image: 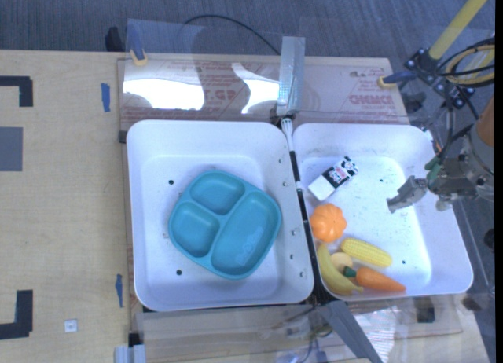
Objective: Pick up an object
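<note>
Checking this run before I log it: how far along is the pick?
Done: nothing is lifted yet. In hand: the tool hangs over the right bin, apart from the toys. Left: the pumpkin, corn, carrot, banana and small carton all lie on the bin floor.

Gripper (pixel 402 196) hovers over right bin (pixel 448 275) beside toy food (pixel 350 255).

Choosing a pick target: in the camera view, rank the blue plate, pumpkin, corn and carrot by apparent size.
1. Blue divided plate, by far the largest.
2. Orange pumpkin.
3. Corn and carrot: both slim and about equally long, so I won't rank them; the carrot partly overlaps the banana.
</note>
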Controlling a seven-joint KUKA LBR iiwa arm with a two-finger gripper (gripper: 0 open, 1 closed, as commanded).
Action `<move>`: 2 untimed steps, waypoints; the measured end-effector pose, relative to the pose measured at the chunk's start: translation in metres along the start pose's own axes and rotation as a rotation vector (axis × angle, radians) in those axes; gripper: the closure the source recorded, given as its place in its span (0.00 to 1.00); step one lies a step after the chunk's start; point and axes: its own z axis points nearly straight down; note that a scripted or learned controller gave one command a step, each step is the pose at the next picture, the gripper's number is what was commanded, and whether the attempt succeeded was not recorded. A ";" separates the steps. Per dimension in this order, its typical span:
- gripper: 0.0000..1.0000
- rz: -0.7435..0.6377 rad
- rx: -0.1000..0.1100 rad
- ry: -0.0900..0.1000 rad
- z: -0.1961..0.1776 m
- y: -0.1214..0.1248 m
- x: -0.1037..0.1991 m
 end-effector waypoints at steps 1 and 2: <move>0.00 -0.236 0.001 0.000 0.039 -0.006 0.034; 0.00 0.000 -0.004 -0.004 0.093 0.053 0.000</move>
